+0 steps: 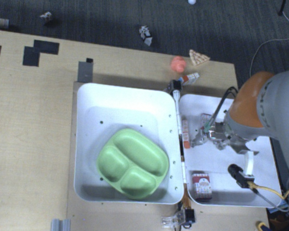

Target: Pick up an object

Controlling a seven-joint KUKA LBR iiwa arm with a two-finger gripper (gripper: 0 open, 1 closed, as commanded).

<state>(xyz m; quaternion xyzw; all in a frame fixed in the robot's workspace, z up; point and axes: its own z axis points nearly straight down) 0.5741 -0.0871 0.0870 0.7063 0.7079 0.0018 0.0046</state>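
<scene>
A green divided plate (133, 162) lies tilted in the left bin (90, 102), taking up most of its floor. In the right bin (260, 195) a small red and dark box (201, 185) sits in the near left corner. A thin orange and white stick (185, 132) lies along that bin's left wall. My gripper (201, 136) is low over the right bin's left half, just right of the stick and above the box, with the orange-banded wrist (245, 109) behind it. No object shows between its tips.
On the bench behind the bins rest a pink ball (178, 64), a wedge-shaped toy (199, 57) and a small tube (190, 79). The divider wall (178, 140) between the bins runs close to my gripper's left side. Dark patches mark the bench at far left.
</scene>
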